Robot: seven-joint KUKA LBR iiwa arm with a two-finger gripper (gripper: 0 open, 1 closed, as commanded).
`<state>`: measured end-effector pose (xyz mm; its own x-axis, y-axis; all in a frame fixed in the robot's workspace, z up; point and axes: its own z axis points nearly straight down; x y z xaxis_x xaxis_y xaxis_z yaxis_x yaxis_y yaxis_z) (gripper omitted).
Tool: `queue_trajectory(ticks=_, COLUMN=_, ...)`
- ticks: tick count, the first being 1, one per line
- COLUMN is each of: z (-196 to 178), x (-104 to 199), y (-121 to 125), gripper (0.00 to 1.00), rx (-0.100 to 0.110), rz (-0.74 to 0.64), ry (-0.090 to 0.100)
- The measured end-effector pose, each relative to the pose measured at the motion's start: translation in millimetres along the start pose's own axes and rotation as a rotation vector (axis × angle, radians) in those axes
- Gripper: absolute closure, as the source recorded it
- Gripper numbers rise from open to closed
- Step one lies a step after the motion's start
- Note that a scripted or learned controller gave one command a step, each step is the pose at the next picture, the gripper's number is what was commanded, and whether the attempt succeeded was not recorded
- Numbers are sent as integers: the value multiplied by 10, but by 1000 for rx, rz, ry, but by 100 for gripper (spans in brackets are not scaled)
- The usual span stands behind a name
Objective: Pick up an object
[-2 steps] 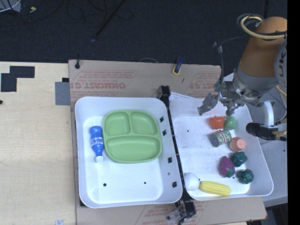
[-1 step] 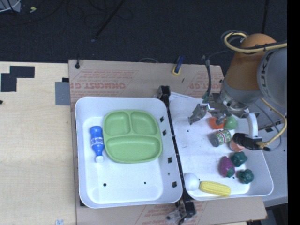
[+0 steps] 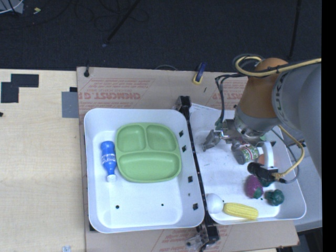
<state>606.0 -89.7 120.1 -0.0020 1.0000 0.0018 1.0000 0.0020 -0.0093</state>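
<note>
Yellow corn (image 3: 240,210): lies in the right bin (image 3: 294,214), front edge, long axis left-right, just beside a white ball (image 3: 213,201).
End effector (image 3: 216,138): over the right bin's rear left; grip state cannot be told.
Blue bottle (image 3: 108,159): left bin (image 3: 100,214), cap toward the front, beside a green plate (image 3: 147,152).

One fixed camera, high above the bench, angled down, probably mid-distance, both bins (image 3: 137,220) visible
</note>
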Motion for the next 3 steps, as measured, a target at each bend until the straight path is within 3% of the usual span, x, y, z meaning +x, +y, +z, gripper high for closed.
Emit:
queue_trajectory(ticks=1, z=351, x=30, y=-5, gripper=0, rx=-2, rz=1, ry=0)
queue_trajectory(ticks=2, z=231, x=15, y=-4, gripper=100, rx=-2, rz=6, ry=0)
queue_trajectory(ticks=3, z=-281, x=63, y=-90, gripper=100, rx=-10, rz=5, ry=-1)
